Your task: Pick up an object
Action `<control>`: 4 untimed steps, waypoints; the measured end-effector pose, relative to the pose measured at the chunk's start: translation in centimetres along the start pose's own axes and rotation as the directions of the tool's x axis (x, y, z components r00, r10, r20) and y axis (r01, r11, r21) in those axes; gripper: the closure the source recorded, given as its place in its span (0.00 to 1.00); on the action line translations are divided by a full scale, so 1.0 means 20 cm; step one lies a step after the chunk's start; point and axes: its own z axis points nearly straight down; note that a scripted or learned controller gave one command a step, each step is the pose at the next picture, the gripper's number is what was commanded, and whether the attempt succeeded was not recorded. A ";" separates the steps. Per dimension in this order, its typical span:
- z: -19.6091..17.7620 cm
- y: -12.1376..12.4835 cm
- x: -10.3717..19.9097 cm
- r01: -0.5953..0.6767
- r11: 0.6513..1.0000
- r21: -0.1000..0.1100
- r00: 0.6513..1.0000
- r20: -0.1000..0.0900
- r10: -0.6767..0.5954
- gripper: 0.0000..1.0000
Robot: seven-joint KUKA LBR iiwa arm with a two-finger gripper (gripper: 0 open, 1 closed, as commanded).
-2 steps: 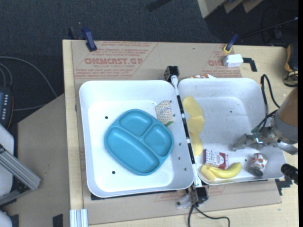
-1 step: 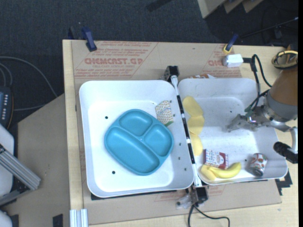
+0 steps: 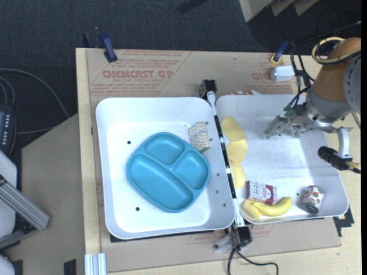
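Blue plastic at the left: divided plate lying flat in the middle of the left bin, probably too broad and low for an easy pinch. Just beside its upper right rim, a small patterned packet, crumpled, print unreadable.

Across the shared wall, in the right bin: three pale yellow pieces lined up against the left wall, likely pushed or slid there; hard to name, edges partly cut off by the wall. Lower down, a red-and-white carton touching a banana, both crowded into the near left corner. Well apart, near the front right, a small can tipped on its side, label blurred.

Further right, the gripper, low over bare bin floor at the upper middle, near no candidate but the yellow pieces. Released or clenched: cannot tell, too small and foreshortened. Nothing visibly grasped. Behind it the arm, cut off by the picture's edge.
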 end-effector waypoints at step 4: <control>0.00 0.22 0.52 0.000 1.000 0.000 1.000 0.001 0.000 0.00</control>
